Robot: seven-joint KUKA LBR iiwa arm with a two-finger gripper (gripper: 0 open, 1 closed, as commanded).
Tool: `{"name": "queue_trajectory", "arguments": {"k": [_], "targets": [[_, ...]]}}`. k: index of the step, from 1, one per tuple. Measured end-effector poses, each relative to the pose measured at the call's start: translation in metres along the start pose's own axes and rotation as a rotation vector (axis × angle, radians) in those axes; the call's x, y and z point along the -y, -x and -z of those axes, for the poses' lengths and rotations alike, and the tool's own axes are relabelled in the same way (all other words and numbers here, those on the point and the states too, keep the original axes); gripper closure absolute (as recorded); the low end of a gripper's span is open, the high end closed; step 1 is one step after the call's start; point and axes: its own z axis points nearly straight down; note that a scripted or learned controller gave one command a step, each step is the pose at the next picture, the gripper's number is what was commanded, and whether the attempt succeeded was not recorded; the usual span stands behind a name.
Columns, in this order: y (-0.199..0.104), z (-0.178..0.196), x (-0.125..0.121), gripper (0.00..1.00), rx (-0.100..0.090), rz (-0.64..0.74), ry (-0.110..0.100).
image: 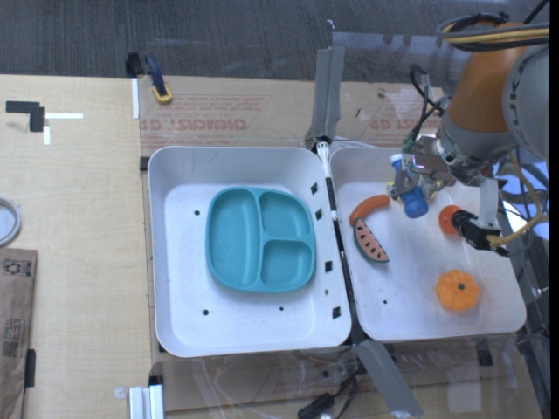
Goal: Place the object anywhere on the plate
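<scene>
Fingers [403, 182] of the gripper [407, 184] point down into the right bin [498, 321]; whether they are spread or pressed together cannot be told, since wrist hardware and cables crowd them at this slant. Blue object [414, 202] sits right at the fingertips, possibly touching them, but it is not clearly between them. Arm [489, 85], grey with orange band, enters from the right above the bin's far corner.

Right bin contents: orange-red curved piece [370, 206] just left of the blue object; watermelon slice [372, 242] below it, near the bin's left wall; red-orange round item [449, 220] to the right of the gripper, partly behind a black cable end; small pumpkin [458, 291] toward the near right corner, well apart from the rest.

Left bin [166, 260] holds a teal plate [260, 238] with three compartments, lying flat near the bin's middle. Nothing rests on the plate.

Tan bench [70, 234] lies left of the bins.
</scene>
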Motion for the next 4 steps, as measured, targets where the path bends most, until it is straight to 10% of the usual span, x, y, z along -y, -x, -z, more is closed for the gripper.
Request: {"name": "queue_trajectory", "arguments": {"k": [1, 3, 4], "targets": [[-0.073, 0.0, -0.017, 1.0, 0.001, -0.255, 0.0], [-0.176, 0.0, 0.041, 1.0, 0.002, -0.136, -0.001], [-0.176, 0.0, 0.04, 0.0, 0.001, -0.136, -0.001]]}}
